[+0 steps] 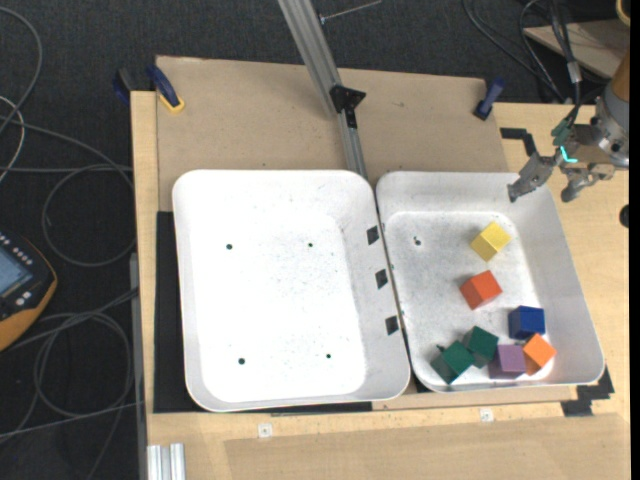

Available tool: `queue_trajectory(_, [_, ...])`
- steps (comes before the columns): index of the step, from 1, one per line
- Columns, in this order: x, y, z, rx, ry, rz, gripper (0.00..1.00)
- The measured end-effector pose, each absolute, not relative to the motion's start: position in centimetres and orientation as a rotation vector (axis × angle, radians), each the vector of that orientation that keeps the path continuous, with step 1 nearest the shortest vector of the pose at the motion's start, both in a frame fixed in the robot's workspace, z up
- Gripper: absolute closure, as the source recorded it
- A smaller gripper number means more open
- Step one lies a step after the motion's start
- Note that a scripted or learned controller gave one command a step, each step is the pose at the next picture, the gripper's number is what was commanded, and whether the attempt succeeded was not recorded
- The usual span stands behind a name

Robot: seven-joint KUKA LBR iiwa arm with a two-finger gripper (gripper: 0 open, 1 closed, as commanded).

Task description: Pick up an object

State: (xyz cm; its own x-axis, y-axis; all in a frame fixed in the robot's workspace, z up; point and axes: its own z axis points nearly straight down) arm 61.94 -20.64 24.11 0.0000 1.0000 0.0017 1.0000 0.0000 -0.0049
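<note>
From my station I see the gripper [549, 181] at the right side of the bench, hanging over the upper right corner of the right bin [560, 258], with its two fingers spread apart and nothing between them. One finger [527, 181] points down and left over the bin's rim, the other sits just to its right, near the bin's outer edge. A small green light glows on the wrist above them. The blocks I could go for all lie in the right bin. A yellow block [491, 240] sits nearest the gripper, below and left of it, apart from the fingers. An orange-red block [481, 289] lies a little further down the bin floor. The rest cluster at the lower right corner: a blue block [526, 321], an orange block [539, 351] just beneath it, a purple block [511, 358] beside that one, and two dark green blocks [468, 352] touching each other to the left of the purple one. The left bin [200, 268] shows its speckled white floor with four small dark dots. A grey metal post [320, 63] slants down from the top to the gap between the bins, and blue clamps [167, 90] grip the board's far corners.
</note>
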Motion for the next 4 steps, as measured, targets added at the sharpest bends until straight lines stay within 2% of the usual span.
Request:
queue_trajectory(1, [62.0, -20.6, 24.4, -2.219, -2.224, 0.001, 0.00])
queue_trajectory(2, [61.3, -20.7, 20.0, -2.218, -2.219, 0.004, 0.00])
queue_trajectory(4, [61.2, -20.7, 10.5, -2.217, -2.218, 0.004, 0.00])
